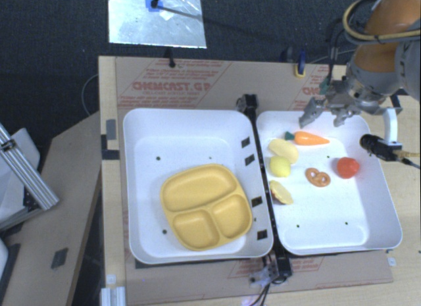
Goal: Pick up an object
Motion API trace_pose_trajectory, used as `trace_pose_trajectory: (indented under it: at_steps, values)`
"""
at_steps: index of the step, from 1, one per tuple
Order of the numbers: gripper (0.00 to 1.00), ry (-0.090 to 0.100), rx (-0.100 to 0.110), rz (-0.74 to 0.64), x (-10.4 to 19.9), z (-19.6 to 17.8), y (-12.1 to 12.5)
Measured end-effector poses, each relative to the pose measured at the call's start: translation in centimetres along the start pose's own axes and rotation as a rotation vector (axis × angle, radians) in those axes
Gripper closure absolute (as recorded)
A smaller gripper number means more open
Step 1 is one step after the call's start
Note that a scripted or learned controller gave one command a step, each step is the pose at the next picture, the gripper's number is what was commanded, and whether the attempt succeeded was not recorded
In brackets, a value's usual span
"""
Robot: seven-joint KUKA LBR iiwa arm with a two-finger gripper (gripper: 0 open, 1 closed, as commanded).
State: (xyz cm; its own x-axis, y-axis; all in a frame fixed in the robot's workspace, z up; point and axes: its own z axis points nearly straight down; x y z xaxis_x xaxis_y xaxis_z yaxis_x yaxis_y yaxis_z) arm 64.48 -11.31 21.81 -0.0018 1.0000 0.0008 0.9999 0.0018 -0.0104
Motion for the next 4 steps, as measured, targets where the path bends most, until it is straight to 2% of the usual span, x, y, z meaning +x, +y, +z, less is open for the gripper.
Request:
trace_pose_trajectory:
  at_steps: [1, 2, 3, 4]
  values:
    - [0.0, -0.001, -0.012, -0.002, 0.0, -0.8, 0.2]
    - [0.0, -0.002, -0.01, -0.001, -0.3, 3.5, 0.8]
    - [0.0, -0.001, -0.008, 0.0, -0.9, 9.6, 0.7]
    - [0.0, 0.0, -0.014, 0.002, -1.0, 13.0, 1.0]
